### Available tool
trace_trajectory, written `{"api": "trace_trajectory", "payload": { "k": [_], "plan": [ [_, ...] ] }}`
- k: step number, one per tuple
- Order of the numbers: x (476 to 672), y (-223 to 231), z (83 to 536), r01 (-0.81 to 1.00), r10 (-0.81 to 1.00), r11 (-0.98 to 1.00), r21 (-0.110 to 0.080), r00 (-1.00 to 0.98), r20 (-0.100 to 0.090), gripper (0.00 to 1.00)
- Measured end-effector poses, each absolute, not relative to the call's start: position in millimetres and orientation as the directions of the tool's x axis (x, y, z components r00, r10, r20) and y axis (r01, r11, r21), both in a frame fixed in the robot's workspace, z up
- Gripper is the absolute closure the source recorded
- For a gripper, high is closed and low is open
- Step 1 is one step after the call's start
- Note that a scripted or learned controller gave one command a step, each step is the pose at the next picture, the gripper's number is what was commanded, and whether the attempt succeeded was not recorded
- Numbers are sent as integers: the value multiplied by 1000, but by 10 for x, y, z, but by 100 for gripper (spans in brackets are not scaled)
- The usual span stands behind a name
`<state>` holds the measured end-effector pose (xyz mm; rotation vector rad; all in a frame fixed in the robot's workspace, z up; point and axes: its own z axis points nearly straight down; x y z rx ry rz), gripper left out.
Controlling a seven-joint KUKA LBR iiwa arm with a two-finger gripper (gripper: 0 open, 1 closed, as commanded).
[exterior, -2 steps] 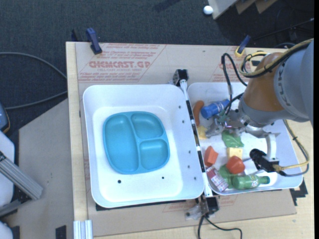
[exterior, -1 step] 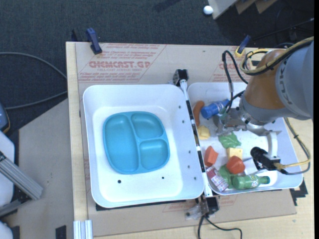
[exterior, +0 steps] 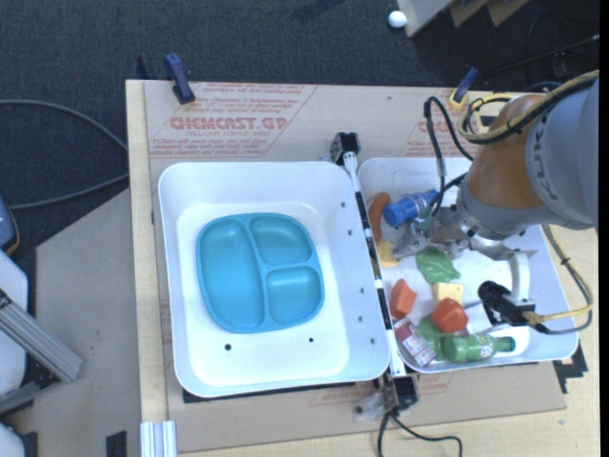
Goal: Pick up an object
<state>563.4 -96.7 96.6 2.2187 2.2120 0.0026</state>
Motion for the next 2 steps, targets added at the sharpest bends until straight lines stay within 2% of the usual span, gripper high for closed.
{"api": "trace_trajectory", "payload": {
  "k": [1, 2],
  "plan": [
    [5443, -976, 847, 1000, 1000, -1, 0, 1, 0, 0],
    [5847, -1151, 847, 1000, 1000, 1, 1, -1, -1, 0]
  ]
}}
